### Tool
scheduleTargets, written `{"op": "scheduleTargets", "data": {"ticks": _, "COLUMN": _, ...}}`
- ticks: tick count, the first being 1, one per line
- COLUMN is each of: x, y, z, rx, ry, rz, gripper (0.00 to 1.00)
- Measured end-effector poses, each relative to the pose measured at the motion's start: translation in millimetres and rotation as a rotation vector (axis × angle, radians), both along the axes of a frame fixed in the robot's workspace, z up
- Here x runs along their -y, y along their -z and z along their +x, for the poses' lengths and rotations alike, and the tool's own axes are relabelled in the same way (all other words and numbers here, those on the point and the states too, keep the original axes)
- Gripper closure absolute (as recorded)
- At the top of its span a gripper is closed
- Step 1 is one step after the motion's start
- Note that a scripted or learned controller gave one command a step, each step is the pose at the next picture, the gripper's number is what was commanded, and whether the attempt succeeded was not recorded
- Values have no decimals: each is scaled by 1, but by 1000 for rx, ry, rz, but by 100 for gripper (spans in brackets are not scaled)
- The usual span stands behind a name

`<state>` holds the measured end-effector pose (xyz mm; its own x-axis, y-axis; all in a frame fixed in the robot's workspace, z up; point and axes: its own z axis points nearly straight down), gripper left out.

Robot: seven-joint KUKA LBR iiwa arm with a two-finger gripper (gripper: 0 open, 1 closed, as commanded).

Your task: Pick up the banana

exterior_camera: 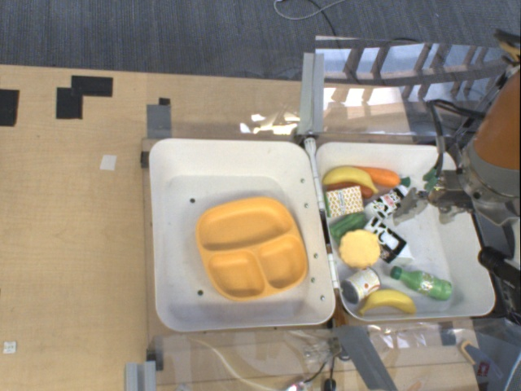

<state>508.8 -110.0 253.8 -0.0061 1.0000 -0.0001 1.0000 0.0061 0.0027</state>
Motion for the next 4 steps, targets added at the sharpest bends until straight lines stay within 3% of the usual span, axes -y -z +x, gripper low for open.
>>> {"op": "scheduleTargets", "data": {"ticks": 1, "x": 41, "y": -41, "z": -20, "rx": 4, "ry": -97, "rz": -2, "gripper": 0}}
{"op": "scheduleTargets", "data": {"ticks": 2, "x": -6, "y": 79, "z": 72, "rx": -2, "ry": 322, "rz": 1, "gripper": 0}}
{"op": "scheduleTargets", "data": {"ticks": 3, "x": -54, "y": 64, "z": 121, "rx": 5, "ry": -176, "rz": -1, "gripper": 0}}
{"op": "scheduleTargets", "data": {"ticks": 4, "x": -13, "y": 91, "z": 83, "rx": 2, "ry": -406, "rz": -1, "gripper": 0}}
